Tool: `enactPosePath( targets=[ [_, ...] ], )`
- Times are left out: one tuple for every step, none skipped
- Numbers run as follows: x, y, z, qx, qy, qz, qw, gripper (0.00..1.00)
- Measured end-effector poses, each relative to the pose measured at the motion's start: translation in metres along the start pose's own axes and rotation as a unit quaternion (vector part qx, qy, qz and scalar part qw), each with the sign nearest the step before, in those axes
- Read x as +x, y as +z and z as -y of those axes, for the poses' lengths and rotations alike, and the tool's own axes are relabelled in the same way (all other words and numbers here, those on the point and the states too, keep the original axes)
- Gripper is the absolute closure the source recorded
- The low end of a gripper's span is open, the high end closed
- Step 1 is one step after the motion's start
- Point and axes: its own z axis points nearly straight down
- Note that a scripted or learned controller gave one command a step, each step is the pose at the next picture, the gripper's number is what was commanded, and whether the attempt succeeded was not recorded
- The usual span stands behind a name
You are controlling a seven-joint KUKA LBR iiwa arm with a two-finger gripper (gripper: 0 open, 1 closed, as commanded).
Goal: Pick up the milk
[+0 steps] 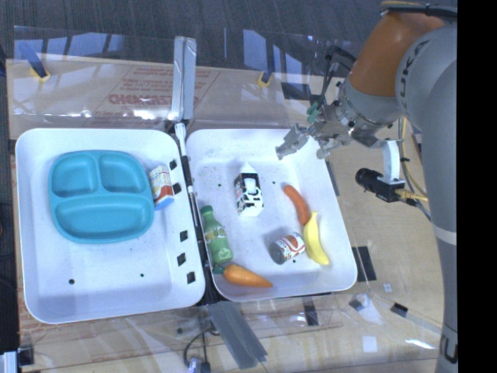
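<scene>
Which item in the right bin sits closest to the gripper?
The milk carton, white with black cow patches, lies nearest the gripper; the sausage and banana sit farther down.

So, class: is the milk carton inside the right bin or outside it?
Inside. The milk carton sits on the right bin's floor, between the green bottle and sausage.

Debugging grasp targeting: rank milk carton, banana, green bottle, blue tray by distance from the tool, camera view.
1. Black-and-white milk carton, right bin centre.
2. Yellow banana, right bin's right side.
3. Green plastic bottle, right bin's left edge.
4. Blue divided plastic tray, left bin.
Tool.
</scene>
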Motion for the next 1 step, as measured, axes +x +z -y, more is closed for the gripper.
enactPosePath(
  targets=[
    [0.0926,0.1369,-0.0142,0.0,-0.036,0.0,0.9994,0.0]
  ],
)
